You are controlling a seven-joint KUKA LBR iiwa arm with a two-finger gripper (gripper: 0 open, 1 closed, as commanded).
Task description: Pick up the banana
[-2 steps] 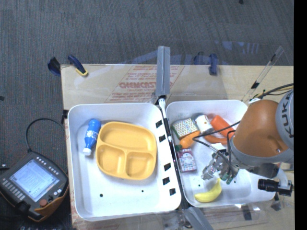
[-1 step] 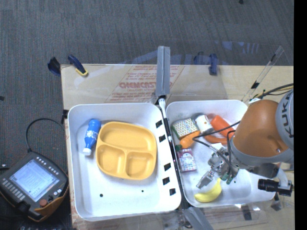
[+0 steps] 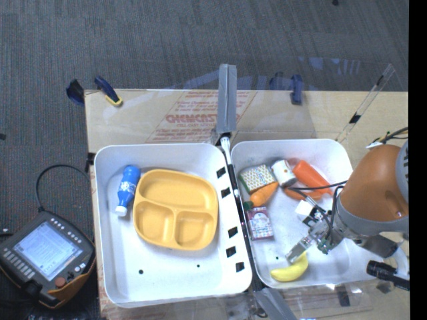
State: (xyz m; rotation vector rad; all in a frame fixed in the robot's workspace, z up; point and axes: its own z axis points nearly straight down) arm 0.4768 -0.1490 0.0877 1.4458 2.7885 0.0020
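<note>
I see the gripper (image 3: 301, 248) low over the right bin (image 3: 337, 153), just above the banana (image 3: 291, 271), but I cannot tell how its jaws stand, and nothing shows between them. The banana lies at that bin's near edge; farther back sit a red box (image 3: 259, 223), a carrot (image 3: 263, 193) and an orange piece (image 3: 311, 174). The left bin (image 3: 107, 245) holds a yellow divided plate (image 3: 176, 209) and a blue bottle (image 3: 127, 188).
</note>
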